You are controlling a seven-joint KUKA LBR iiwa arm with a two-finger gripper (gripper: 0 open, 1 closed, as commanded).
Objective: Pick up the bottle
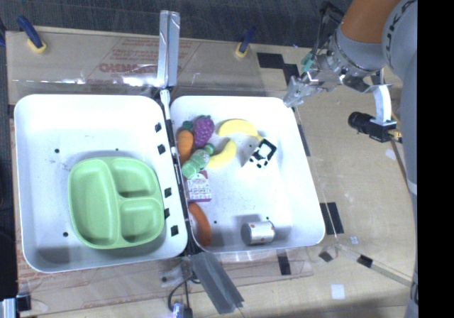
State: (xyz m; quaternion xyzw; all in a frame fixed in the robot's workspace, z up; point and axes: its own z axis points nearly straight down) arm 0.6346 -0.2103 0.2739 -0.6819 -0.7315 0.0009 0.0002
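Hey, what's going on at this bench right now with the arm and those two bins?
A grey robot arm reaches in from the right, and its gripper hangs above the far right corner of the right bin, with nothing between its fingers. The bottle, small and green, lies untouched near that bin's left wall among toy food: a carrot, purple grapes and a banana. A silver can lies near the front. The left bin holds a green divided tray.
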